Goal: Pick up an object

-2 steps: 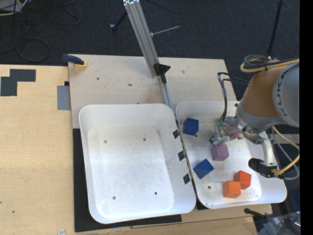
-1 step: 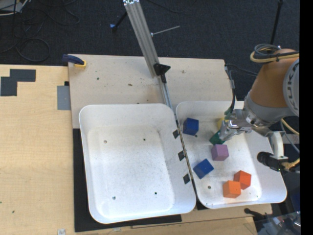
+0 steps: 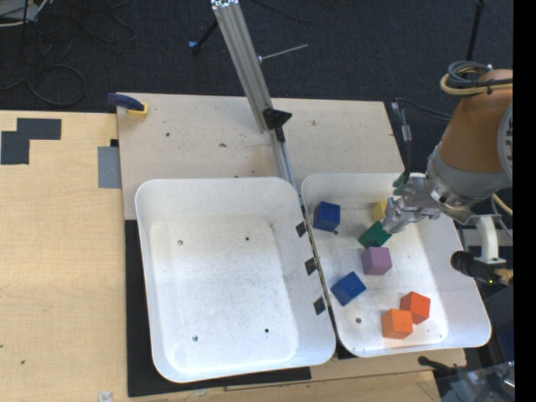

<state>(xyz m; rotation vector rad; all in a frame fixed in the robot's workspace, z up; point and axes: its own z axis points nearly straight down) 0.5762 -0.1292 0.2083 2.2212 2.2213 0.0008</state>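
Tool (image 3: 394, 218) over right bin (image 3: 469, 329), right of frame centre; its open or closed state cannot be told.
Directly below it lies a green block (image 3: 374, 236), contact unclear. A purple block (image 3: 377, 260) sits just beneath; blue blocks (image 3: 327, 216) (image 3: 348, 287) lie left, orange blocks (image 3: 397, 323) (image 3: 416, 305) lower right.

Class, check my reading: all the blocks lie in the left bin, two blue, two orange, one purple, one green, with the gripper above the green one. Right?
One slip: the blocks lie in the right bin, not the left bin, as the camera view shows. The rest stands: two blue blocks, two orange blocks, purple block, green block under the gripper.
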